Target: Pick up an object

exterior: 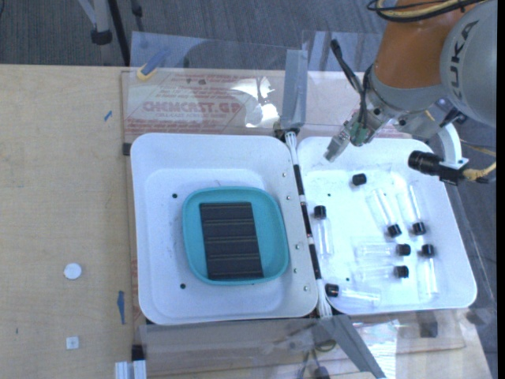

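The camera view looks down at a slant on a wooden bench (55, 172) bearing two shallow white bins side by side. I take the right bin (454, 290) as the landmark.

The grey arm (442, 38), with its orange band above the wrist, reaches in from the right and hangs over the far edge of the right bin. Its gripper (338, 147) points down and to the left, just above that bin's far left corner. The fingers look drawn close together at the tip, with nothing between them, but they are small and somewhat blurred, so I cannot tell for certain whether they are released or clenched.

The task's things lie inside the right bin: several clear tubes with black caps. One loose black cap (359, 180) sits nearest the gripper, below and a little right of it, apart from the fingers. One capped tube (320, 227) lies along the bin's left wall. A cluster of tubes (394, 219) lies in the middle and right of the bin, their black caps grouped toward its right side. Another tube (351, 294) lies at the bin's near left corner.

A black cylindrical part (426, 163) with a cable juts over the right bin's far right edge.

Just left of the right bin, touching it along a grey divider, stands the left bin (158, 156). It holds a teal tray (193, 212) with a dark ribbed block (230, 240) lying in it.

Beyond both bins lies a clear sheet with red lettering (189, 105).
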